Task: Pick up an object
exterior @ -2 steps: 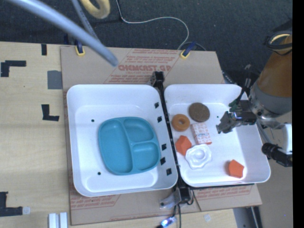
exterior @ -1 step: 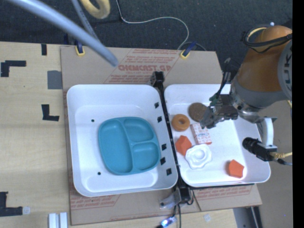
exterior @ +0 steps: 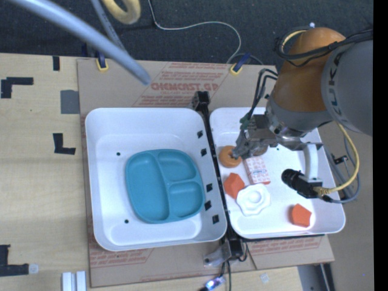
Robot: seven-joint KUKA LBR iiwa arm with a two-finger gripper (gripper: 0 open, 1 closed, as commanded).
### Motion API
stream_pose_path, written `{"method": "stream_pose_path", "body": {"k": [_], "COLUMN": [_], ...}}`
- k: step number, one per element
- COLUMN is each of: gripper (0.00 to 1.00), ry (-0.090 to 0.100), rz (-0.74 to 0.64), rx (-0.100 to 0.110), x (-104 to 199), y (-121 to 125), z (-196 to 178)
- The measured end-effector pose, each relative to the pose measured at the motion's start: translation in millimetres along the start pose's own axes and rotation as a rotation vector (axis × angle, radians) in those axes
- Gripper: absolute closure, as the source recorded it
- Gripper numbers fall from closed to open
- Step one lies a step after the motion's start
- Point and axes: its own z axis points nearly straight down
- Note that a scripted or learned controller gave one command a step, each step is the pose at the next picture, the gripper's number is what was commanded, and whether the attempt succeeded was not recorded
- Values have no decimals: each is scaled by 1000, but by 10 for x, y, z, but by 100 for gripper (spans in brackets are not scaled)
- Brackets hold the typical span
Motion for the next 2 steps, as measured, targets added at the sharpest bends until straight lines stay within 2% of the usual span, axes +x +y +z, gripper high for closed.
{"method": "stream_pose_path", "body": {"k": [1, 2], "gripper": [100, 100], "ry": [1, 0], "rz": [-2, 0], "rx": [-1, 2], "x": [604, 1076], "y": [121, 132], "z": [19, 161]}}
